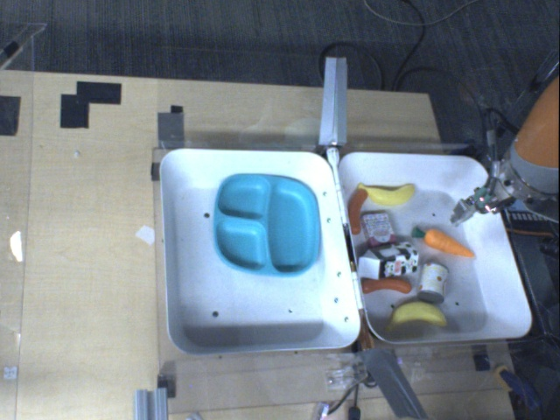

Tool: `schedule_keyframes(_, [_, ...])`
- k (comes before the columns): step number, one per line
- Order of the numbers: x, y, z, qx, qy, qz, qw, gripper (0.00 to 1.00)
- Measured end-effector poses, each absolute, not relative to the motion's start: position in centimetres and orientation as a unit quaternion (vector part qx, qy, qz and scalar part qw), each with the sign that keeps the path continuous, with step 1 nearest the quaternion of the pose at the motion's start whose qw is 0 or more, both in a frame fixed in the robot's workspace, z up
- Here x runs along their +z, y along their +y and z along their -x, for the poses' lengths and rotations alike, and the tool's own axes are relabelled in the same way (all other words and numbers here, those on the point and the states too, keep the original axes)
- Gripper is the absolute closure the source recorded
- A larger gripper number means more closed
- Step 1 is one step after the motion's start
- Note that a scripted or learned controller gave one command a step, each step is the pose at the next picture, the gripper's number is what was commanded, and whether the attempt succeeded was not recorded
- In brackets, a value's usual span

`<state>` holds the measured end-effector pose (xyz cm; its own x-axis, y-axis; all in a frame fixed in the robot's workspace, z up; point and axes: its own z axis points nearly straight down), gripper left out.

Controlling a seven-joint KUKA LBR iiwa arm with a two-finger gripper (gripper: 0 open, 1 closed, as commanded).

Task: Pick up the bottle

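Note:
The bottle (431, 280) is a small pale cylinder lying in the lower middle of the right bin (516, 309), between a carrot and a yellow banana. My gripper (477, 204) hovers over the bin's upper right part, up and to the right of the bottle and well apart from it. Its fingers stand open with nothing between them. The grey arm with its orange band (538, 134) comes in from the right edge.
The right bin also holds a banana (388, 195), a red sausage (357, 210), a carrot (448, 243), a black-and-white toy (394, 259), another red sausage (385, 285) and a second banana (416, 314). A blue divided plate (268, 222) lies in the left bin (188, 261).

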<state>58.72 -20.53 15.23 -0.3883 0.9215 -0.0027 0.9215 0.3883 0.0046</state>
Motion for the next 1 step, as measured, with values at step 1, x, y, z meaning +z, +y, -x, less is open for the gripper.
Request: schedule_keyframes(1, [15.29, -20.54, -58.75, 0.0014, 0.833, -0.553, 0.003, 0.00])
